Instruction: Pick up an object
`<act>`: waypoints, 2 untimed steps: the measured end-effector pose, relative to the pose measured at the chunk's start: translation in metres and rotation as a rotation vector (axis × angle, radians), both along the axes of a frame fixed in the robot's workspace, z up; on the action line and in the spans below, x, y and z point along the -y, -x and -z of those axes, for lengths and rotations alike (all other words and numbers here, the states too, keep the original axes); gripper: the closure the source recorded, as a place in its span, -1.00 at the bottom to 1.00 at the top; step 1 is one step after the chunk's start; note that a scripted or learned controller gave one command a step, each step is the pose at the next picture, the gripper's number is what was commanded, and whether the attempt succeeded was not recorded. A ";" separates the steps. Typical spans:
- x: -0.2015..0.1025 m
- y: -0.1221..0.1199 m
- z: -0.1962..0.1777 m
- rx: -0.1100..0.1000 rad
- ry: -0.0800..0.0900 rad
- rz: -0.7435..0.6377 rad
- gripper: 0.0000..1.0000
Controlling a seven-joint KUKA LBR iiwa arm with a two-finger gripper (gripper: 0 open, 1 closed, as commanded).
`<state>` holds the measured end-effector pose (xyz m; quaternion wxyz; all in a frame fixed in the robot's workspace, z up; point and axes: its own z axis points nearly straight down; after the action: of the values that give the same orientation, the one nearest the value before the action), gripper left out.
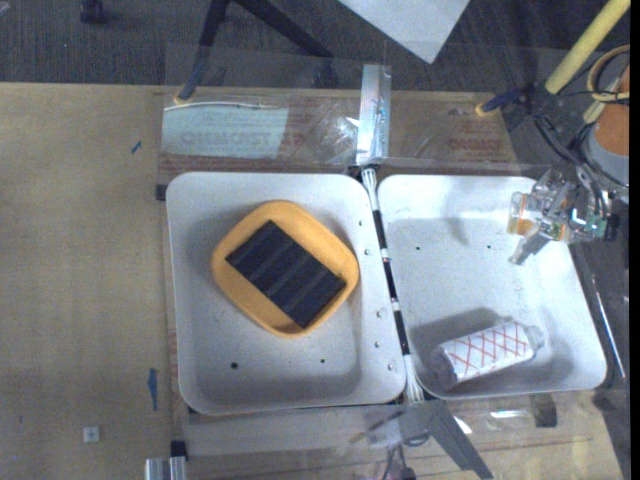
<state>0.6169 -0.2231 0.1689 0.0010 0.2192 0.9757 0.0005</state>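
Observation:
A yellow-orange pad with a dark ribbed panel (285,267) lies tilted in the middle of the left bin (200,368). A white cylinder with a red crosshatch pattern (488,349) lies on its side near the front of the right bin (440,218). My gripper (530,240) hangs over the right bin's far right corner, pointing down and to the left, well behind the cylinder. I see nothing held in it.
A metal bracket (374,113) stands behind the seam between the bins. Clear plastic sheets (250,133) lie on the bench behind the bins. Cables and a yellow rod (590,38) crowd the far right. An office chair base (200,8) stands on the floor beyond.

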 end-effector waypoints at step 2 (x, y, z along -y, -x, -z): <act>-0.011 -0.037 0.082 -0.008 0.001 0.188 -1.00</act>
<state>0.6543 -0.2116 0.0870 -0.0028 0.3099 0.9508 -0.0012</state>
